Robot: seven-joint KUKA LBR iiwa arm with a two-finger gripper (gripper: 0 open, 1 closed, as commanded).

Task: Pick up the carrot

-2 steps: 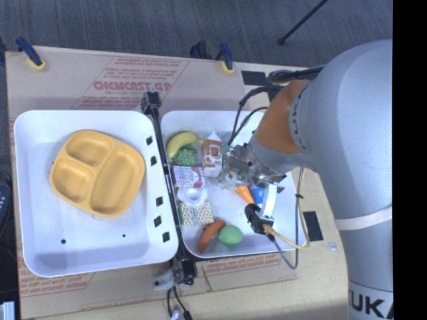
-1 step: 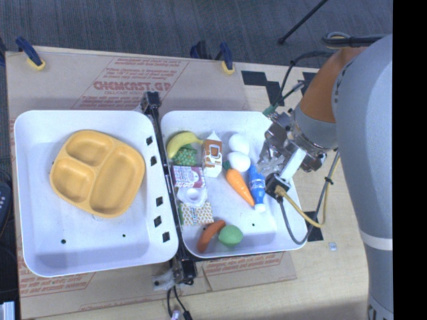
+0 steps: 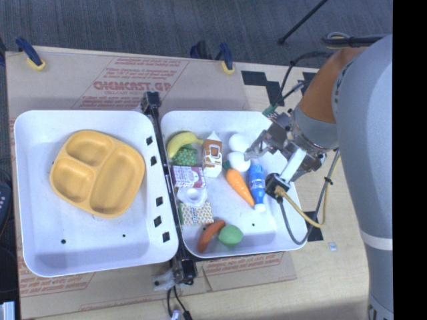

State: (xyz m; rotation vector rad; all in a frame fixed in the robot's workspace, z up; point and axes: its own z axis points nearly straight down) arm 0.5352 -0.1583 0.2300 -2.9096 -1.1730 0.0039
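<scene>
Bins point(image 3: 27, 179) number two; one carrot point(image 3: 239, 186), one claw point(image 3: 267, 169).

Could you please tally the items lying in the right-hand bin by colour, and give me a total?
Orange: 1, the tapered orange plastic carrot
Yellow: 1, the curved yellow banana
Green: 2, the bumpy green vegetable and the round green ball
White: 1, the white egg
Blue: 1, the blue bottle
Red-brown: 1, the sausage
Printed cartons and packets: 3
Total: 10
</scene>
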